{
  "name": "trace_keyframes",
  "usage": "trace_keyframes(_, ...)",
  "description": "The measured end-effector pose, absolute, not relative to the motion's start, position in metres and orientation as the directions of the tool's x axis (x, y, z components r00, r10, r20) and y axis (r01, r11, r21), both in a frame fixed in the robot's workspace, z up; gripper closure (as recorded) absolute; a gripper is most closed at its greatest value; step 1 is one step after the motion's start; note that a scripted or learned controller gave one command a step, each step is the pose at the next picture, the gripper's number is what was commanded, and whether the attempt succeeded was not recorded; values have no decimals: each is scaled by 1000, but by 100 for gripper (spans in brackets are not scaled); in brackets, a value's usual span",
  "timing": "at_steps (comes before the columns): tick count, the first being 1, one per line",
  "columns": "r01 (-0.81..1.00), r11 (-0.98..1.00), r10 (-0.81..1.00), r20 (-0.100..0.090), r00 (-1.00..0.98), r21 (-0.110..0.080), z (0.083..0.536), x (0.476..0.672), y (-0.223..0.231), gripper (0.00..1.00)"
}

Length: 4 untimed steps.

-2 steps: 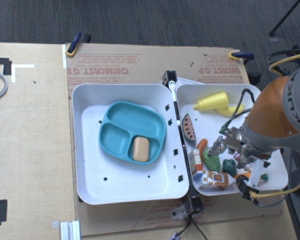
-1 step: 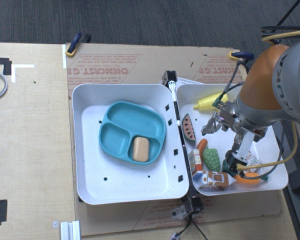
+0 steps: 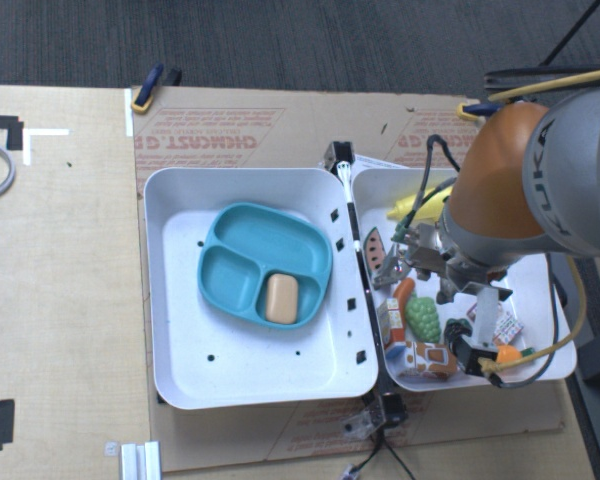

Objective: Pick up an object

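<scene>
Nearest the camera, the near edge of the right bin (image 3: 555, 363) holds a crowded heap: a green knobbly toy (image 3: 422, 318), a brown-and-orange packet (image 3: 426, 358), a small white printed pack (image 3: 503, 326), a watermelon-slice piece (image 3: 377, 255) and a yellow item (image 3: 420, 205) at the far side. Any of these could be the object to pick.

The arm's orange-banded wrist (image 3: 500, 173) hangs over this bin, with the gripper (image 3: 450, 273) low among the items; whether it is wide, narrow or holding anything cannot be told from here.

Judgement: the pick would go best on an item standing clear of its neighbours, such as the green toy, with a straight descent and a check of grip before lifting.

The left bin (image 3: 170, 298) holds a teal divided plate (image 3: 235, 253) with a tan bread-like piece (image 3: 281, 298) in its near compartment.

Writing: the cardboard (image 3: 210, 133) under the bins carries reversed red print, not fully legible; "KUKA" lettering shows partly on the arm.
</scene>
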State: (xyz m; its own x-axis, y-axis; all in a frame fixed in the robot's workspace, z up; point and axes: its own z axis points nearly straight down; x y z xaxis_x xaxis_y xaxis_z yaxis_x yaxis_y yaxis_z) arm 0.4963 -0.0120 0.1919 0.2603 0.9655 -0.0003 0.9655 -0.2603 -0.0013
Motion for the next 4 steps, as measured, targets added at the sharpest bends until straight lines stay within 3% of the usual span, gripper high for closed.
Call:
trace_keyframes(2,966,-260,966,0,260,-1,192,496,-12,0)
trace_keyframes(3,995,102,995,-1,-102,1,192,522,-57,0)
trace_keyframes(4,995,102,995,-1,-102,1,192,522,-57,0)
